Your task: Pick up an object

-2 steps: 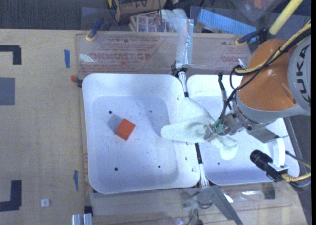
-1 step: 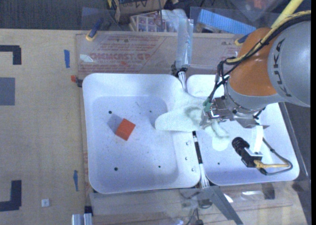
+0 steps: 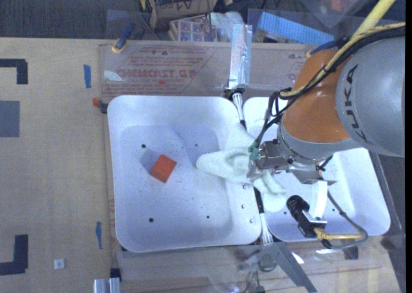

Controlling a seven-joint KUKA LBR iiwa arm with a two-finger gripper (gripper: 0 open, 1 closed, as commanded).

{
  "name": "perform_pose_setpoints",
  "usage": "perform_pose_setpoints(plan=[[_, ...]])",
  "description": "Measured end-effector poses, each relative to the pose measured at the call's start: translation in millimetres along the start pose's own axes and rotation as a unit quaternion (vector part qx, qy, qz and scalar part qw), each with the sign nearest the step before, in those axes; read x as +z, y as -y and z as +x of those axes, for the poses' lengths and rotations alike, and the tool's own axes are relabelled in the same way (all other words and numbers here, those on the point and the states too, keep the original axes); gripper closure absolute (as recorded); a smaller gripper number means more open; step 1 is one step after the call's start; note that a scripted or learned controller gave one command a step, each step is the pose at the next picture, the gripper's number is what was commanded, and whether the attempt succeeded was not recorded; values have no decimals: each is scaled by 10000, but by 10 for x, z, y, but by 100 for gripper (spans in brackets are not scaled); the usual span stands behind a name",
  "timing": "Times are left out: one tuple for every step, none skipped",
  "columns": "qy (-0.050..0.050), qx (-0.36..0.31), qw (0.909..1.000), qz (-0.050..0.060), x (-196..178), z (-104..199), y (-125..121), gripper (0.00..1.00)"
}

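Two bins: shallow white trays side by side on the tabletop (image 3: 51, 176); the left bin (image 3: 129, 221) is the landmark here, and the right bin (image 3: 373, 214) touches its right rim.
Arm: the grey KUKA arm (image 3: 380, 92) reaches in from the right, well above the right bin, with its orange band (image 3: 315, 111) just right of the left bin's upper right corner.
Arm pose: the wrist bends down and points toward the left bin's right rim, about halfway along that rim.
Pincer: the pincer (image 3: 257, 160) sits over the left bin's right rim, pressed against the white cloth; its fingers are hidden by the wrist body and the cloth, so I cannot tell whether they are apart or together.
White cloth: a crumpled white cloth (image 3: 222, 163) drapes across the left bin's right rim, one lobe lying inside the left bin, the rest spilling over toward the right bin.
Red block: a small orange-red block (image 3: 163, 168) lies on the left bin's floor, left of centre, well apart from the cloth and the pincer.
Cables: a black cable (image 3: 270, 114) loops beside the orange band, just right of the left bin's right rim; a yellow cable (image 3: 380, 8) runs up and away beyond the left bin's far right.
Black fitting: a black cylindrical part (image 3: 299, 211) hangs under the wrist, just right of the left bin's lower right corner.
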State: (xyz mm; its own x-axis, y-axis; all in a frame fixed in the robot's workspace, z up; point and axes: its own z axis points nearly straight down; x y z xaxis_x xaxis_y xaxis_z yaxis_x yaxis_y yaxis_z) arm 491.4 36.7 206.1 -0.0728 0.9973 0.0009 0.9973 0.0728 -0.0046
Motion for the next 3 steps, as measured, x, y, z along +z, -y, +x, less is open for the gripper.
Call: perform_pose_setpoints(plan=[[-2,604,9982,2,128,362,55,100],[17,-779,9970,-39,-28,-496,-658,100],[-2,217,9998,-1,7,-472,-262,100]])
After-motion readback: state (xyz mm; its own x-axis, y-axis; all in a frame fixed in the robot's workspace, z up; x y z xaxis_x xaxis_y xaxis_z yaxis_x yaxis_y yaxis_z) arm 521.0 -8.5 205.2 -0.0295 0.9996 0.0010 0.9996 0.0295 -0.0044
